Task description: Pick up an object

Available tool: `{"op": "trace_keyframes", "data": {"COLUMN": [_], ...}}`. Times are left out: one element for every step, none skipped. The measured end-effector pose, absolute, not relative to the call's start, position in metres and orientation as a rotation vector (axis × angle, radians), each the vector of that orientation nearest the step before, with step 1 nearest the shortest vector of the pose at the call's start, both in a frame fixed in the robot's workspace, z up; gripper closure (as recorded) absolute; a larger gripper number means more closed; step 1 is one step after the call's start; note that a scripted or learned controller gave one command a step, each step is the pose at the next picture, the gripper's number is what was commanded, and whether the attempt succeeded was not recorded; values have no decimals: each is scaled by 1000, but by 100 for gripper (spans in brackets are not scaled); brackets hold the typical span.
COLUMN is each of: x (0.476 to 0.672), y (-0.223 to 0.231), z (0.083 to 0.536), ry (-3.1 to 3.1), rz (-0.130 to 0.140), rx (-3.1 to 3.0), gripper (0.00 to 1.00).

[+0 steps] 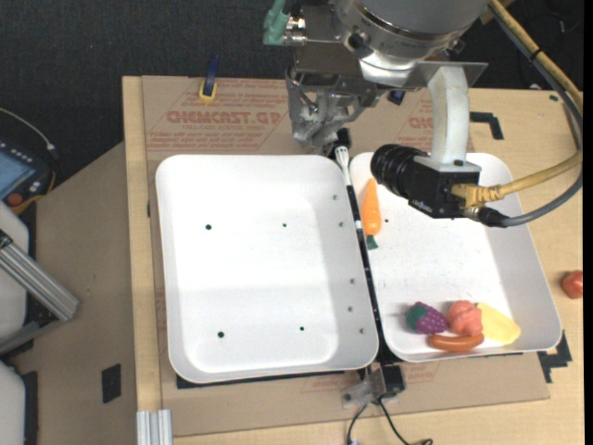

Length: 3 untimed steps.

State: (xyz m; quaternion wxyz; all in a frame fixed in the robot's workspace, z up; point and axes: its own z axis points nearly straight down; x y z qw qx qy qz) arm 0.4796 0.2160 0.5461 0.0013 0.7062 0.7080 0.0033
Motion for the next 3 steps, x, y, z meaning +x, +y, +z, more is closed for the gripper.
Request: {"op": "trace_keyframes", "data": {"x": [478, 477, 521], "y": [225, 224, 223], "z": [437, 295, 175], "ry": [2224, 2224, 2222], "rz": [-20, -27, -21], "rx": [2225, 2227, 2228], "gripper": [100, 100, 100]}}
